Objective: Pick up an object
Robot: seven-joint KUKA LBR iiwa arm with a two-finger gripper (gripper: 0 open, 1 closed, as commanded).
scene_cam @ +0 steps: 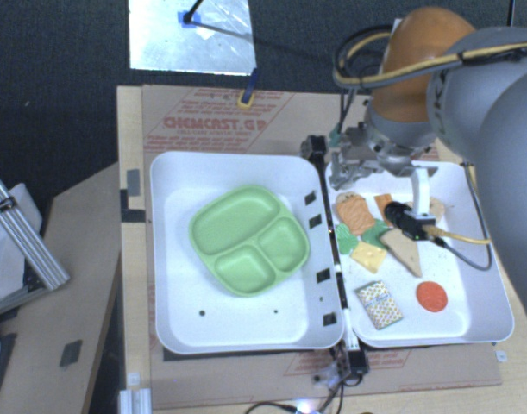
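Crowdedly, orange food (355, 213), yellow block (369, 256) and red disc (432, 296) flank the pincer (343, 176), state untellable.

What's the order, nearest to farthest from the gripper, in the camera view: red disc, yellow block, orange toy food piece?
1. orange toy food piece: right bin, far left corner, right by the gripper.
2. yellow block: same bin, left side, midway along.
3. red disc: same bin, near side, toward the right.

Two white bins (178, 317), one green plate (250, 240) (three-part), one red disc (432, 296)
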